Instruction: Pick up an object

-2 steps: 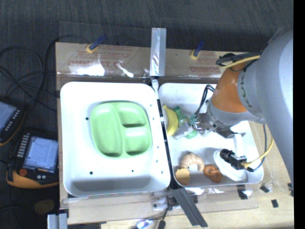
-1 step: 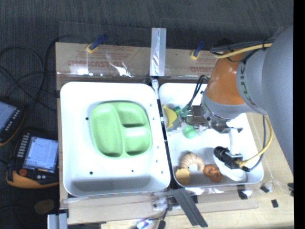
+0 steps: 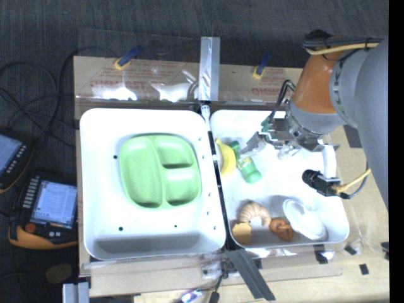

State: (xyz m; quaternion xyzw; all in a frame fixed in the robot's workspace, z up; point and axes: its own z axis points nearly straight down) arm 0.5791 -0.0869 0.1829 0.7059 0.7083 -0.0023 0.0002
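In the right bin a small green bottle lies near the left wall, touching a yellow rounded object. Along the front of this bin sit a tan shell-like piece, a brown lump, a reddish-brown piece and a white lid-like dish. My gripper hangs over the back left part of the right bin, just above and to the right of the green bottle. I see nothing held in it.
The left bin holds a green divided plate. A black cable fitting on the arm hangs over the right bin's right side. Tablets and cables lie off the bench at the far left.
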